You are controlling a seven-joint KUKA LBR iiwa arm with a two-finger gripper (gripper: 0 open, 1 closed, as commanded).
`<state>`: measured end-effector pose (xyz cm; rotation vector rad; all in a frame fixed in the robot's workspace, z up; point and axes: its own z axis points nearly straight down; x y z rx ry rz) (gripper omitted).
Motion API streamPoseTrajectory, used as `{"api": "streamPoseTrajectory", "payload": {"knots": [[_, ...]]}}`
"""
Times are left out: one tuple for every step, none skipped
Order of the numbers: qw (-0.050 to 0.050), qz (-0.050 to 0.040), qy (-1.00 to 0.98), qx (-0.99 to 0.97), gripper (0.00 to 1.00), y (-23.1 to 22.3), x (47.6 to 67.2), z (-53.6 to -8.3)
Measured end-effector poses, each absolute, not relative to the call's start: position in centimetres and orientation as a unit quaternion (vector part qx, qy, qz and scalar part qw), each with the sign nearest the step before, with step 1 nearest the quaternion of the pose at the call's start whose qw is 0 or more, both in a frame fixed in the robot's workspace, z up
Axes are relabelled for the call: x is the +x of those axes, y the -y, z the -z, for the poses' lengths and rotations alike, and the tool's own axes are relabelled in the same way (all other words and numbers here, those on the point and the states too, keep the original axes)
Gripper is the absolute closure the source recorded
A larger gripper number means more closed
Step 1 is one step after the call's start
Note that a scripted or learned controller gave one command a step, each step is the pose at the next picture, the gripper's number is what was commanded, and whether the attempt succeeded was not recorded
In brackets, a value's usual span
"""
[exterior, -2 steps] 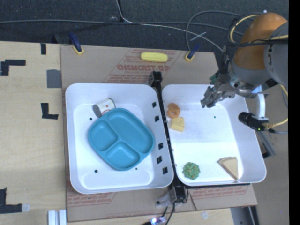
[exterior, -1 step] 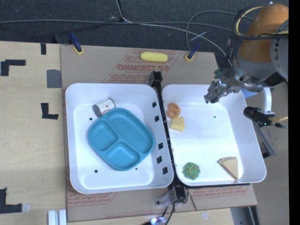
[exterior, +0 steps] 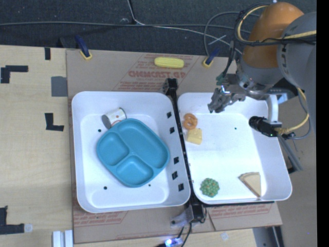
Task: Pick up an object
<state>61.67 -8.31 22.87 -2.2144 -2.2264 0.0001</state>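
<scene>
1. Look first at the gripper (exterior: 218,103): it hangs over the back edge of the right bin (exterior: 234,140), near that bin's far-left part. Nothing sits between its fingers, and you cannot tell from this slant whether they are spread or pressed together.
2. The nearest candidates lie forward and to the camera's left of the gripper, close against the divider between the bins: a small orange ring-shaped piece (exterior: 190,121), and just in front of it, touching or nearly so, a pale yellow block (exterior: 194,136).
3. The ring has no real long axis, so finger orientation matters little there. The block looks roughly square, its edges slightly skewed to the bin wall.
4. Two more things sit well apart from the gripper at the bin's front: a green bumpy ball (exterior: 209,187) and a tan wedge (exterior: 251,182) in the front-right corner. The wedge's long axis runs diagonally, its pointed end toward the front right.
5. The left bin (exterior: 85,153) holds a blue divided tray (exterior: 132,152) and a small tipped-over cup (exterior: 113,117), both across the divider.
6. Judge the ring or block the shortest reach; their closeness to each other and to the wall could spoil the pinch.
</scene>
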Motion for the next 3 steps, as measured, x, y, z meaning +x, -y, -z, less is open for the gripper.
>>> {"api": "streamPoseTrajectory", "payload": {"knots": [[0.001,0.0,0.71,-0.704,1.0,2.0,61.4,-23.2],[0.001,-0.0008,0.709,-0.705,1.0,-3.3,61.1,-22.0],[0.001,0.0002,0.71,-0.705,1.0,-8.6,61.2,-22.9]]}}
